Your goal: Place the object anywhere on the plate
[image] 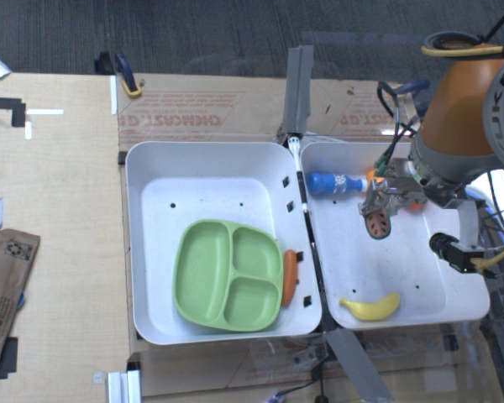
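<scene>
Plate (228, 275): green, 3 compartments, lying flat in left bin (151, 225), toward its front. All 3 compartments bare.

Carrot (290, 277): orange, long, in left bin just beside plate's right rim, lengthwise along it, against the bin's right wall. Touching the rim or not: can't tell.

Right bin (420, 259): blue bottle (334, 183) on its side near back-left corner, cap end pointing right twd gripper. Banana (371, 307) near front edge, well apart from the rest.

Gripper (376, 222): over right bin, mid-back, just right of bottle. A brownish oval thing (376, 223) sits at its tip; what it is, can't tell. Jaws: spread or pinching, can't tell. Arm comes in from right, orange band above wrist.
</scene>
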### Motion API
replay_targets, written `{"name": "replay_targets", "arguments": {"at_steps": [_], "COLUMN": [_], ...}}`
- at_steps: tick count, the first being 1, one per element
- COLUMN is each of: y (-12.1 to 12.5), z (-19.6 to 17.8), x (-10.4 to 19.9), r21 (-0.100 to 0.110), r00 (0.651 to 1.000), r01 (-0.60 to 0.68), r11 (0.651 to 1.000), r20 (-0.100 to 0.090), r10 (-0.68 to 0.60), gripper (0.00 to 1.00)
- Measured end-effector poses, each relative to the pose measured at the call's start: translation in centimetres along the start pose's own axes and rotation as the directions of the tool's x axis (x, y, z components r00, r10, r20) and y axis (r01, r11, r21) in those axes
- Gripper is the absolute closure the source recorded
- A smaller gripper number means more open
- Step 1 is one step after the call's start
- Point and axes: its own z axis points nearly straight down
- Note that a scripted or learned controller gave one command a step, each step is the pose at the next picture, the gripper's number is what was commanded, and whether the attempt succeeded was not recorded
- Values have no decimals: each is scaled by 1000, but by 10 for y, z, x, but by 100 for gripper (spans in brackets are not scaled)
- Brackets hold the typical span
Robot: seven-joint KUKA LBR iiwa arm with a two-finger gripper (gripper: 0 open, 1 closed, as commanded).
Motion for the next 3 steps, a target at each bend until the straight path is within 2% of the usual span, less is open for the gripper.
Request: {"name": "replay_targets", "arguments": {"at_steps": [1, 2, 3], "y": [5, -13, -23], "z": [-9, 8, 40], "x": [90, 172, 227], "r21": [0, 3, 3], "r00": [981, 983, 978], "r01": [196, 184, 207], "r11": [981, 983, 978], "r20": [2, 3, 3], "r10": [-196, -184, -207], "gripper": [100, 100, 100]}}
